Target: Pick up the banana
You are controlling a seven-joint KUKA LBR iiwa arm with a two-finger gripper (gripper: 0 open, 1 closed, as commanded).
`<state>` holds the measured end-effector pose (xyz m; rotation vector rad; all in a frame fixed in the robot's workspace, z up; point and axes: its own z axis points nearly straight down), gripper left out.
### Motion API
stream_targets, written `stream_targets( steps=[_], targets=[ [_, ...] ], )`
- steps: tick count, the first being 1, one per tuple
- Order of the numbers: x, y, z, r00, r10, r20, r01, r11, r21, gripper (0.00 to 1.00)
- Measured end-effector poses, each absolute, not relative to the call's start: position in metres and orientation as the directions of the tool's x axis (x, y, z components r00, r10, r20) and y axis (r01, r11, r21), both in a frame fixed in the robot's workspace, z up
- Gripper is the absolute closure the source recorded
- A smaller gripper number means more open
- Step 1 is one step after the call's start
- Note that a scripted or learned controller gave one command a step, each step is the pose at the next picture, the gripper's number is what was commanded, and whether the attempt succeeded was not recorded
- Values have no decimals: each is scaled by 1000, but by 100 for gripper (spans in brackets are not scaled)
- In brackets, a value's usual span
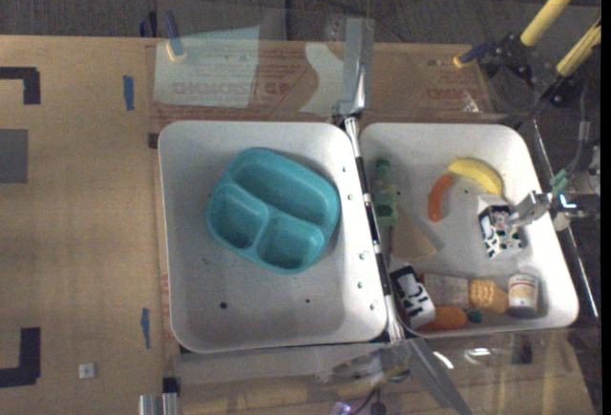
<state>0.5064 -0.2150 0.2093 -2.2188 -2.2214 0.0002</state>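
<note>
Banana [476, 175] lay near the right bin's [549, 308] far edge, beside an orange piece [437, 197].
It looked light, smooth and curved, likely rigid plastic; a grasp across its middle seemed best. Gripper [535, 208] hovered nearby, its state unclear.

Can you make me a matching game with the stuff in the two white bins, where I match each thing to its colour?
Things:
1. banana
2. divided plate
3. carrot
4. small carton

Colours:
A. teal
B. black and white
C. yellow
D. orange

Pairs: 1-C, 2-A, 3-D, 4-B
</note>
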Motion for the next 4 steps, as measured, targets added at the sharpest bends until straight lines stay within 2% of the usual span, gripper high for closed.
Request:
stream_targets(
  steps=[1,2,3,4],
  targets=[
    [568,-188,138,32,999,-1,999,-32,2,0],
    [645,-197,88,26,1000,-3,1000,-26,7,0],
    [648,-197,102,22,1000,-9,1000,-22,13,100],
    [625,-219,90,-110,994,-2,994,110,8,100]
  ],
)
